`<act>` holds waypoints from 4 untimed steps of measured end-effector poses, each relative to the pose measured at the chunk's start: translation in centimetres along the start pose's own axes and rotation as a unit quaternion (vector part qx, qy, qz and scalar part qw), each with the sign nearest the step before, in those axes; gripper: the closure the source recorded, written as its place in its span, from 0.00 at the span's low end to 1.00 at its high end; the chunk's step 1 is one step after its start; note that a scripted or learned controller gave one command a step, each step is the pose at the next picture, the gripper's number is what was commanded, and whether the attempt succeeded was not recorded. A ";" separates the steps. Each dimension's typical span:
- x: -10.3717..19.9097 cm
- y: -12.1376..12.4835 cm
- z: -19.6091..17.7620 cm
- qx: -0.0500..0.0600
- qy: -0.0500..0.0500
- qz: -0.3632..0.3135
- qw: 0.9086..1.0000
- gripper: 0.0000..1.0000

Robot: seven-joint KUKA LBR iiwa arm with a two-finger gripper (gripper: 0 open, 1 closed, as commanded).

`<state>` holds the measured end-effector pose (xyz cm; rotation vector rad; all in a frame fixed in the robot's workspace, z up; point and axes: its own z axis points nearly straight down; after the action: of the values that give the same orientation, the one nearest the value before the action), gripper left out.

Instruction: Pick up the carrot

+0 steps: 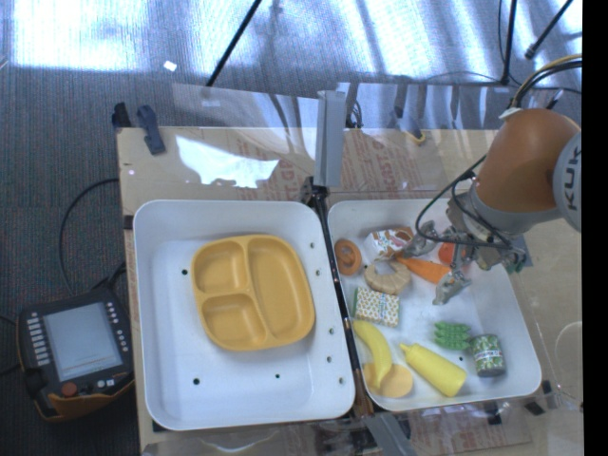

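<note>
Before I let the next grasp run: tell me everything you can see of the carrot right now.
The carrot is a small orange toy, smooth like plastic, tapering toward the right end. It lies flat on the floor of the right bin, near the middle of its far half, pointing down and right in view. Its left end sits by a round biscuit-like piece, possibly touching. The gripper hangs close at its right; contact cannot be told.

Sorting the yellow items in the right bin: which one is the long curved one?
The banana, lying beside the bin's left wall. The mustard bottle to its right is straight, with a pointed cap.
</note>
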<state>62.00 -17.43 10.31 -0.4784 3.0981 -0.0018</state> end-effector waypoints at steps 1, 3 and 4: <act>0.5 -3.1 1.3 0.001 0.008 0.246 0.969 0.00; -0.8 3.7 0.4 -0.001 0.002 0.297 0.955 1.00; 5.9 -0.5 1.5 -0.002 0.004 0.135 0.991 1.00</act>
<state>56.58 -19.72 8.75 -0.0559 3.1420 0.0028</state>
